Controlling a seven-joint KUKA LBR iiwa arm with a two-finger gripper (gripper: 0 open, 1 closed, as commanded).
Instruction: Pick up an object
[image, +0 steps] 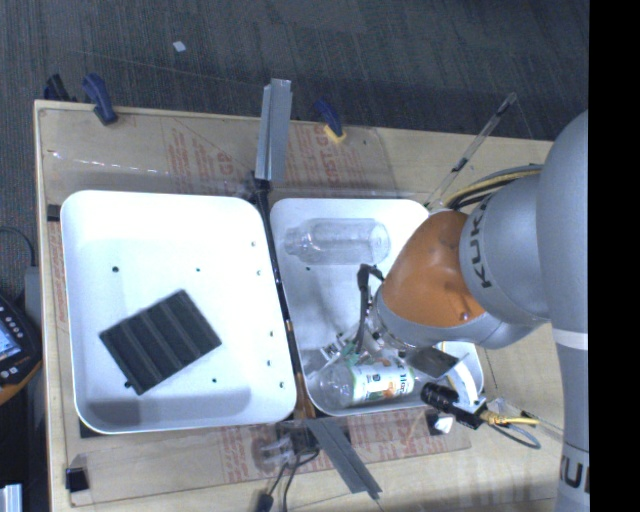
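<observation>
Grip state cannot be told: the pincer (362, 352) is hidden beneath the wrist. Just below it, a labelled bottle (378, 385) lies sideways; light, slippery plastic, best clamped across its label.

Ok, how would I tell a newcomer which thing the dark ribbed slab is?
Look in the left white bin, away from the grey arm. The dark ribbed rectangular slab lies flat near its front left corner, turned at an angle. Unlike the clear plastic bottle in the right bin, it is opaque and flat.

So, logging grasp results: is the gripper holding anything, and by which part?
Cannot be told: the arm's wrist covers the gripper above the bottle in the right bin.
</observation>
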